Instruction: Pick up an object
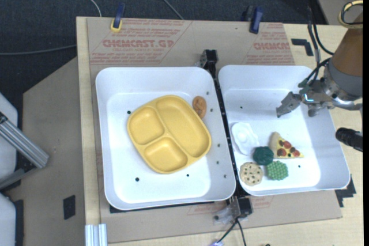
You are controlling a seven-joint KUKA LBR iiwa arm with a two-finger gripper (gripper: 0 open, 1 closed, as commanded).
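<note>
the left bin holds a yellow divided plate at its middle, with a small brown cookie touching the plate's far right rim. in the right bin, near its front edge, lie a white piece, a pizza slice, a dark green piece, a light green piece and a round cookie. the gripper hangs over the right bin's far right part, its fingers spread with nothing between them.

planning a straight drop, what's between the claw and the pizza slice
In the camera view, bare white bin floor lies between the claw and the pizza slice; nothing stands in that stretch.
</note>
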